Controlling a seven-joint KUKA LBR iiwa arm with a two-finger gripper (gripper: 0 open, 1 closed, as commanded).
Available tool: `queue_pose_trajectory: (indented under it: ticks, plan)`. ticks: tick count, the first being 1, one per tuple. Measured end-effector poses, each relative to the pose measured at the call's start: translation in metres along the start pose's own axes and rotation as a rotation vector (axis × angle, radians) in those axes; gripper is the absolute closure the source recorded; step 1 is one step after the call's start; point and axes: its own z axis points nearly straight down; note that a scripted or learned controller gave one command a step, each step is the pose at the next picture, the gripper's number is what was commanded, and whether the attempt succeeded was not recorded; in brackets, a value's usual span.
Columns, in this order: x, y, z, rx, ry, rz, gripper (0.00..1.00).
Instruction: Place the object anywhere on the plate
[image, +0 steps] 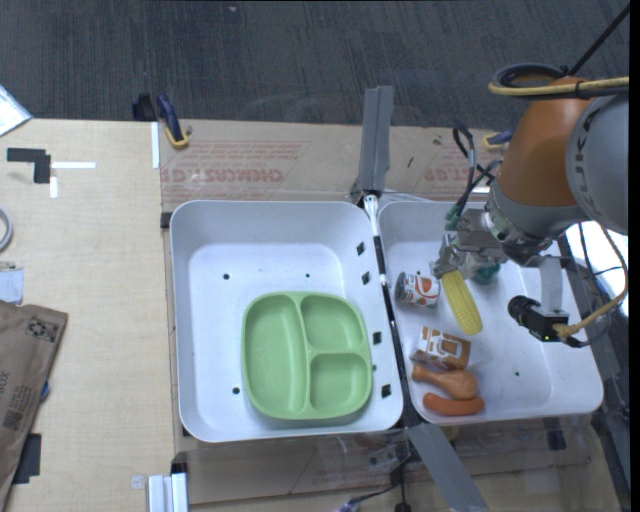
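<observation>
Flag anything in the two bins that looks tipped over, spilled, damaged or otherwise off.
The small can in the right bin lies on its side rather than upright, beside the corn cob under the gripper. The green plate sits flat in the left bin. Nothing looks spilled or broken.

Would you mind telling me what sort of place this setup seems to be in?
Probably a robotics lab test bench: a wooden bench top with tape marks, two white bins, toy food such as a corn cob, and a green plate.
</observation>
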Motion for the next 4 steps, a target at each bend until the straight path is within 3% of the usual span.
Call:
queue_pose_trajectory:
  ticks: [1, 2, 3, 4]
  plan:
    - [0.05, -0.043, 0.0, 0.001, 0.001, -0.117, 1.0]
    - [0.03, -0.049, -0.033, -0.002, 0.0, -0.284, 1.0]
    - [0.03, -0.049, -0.033, -0.001, 0.0, -0.285, 0.0]
    - [0.002, -0.065, -0.115, -0.001, 0.0, 0.017, 0.0]
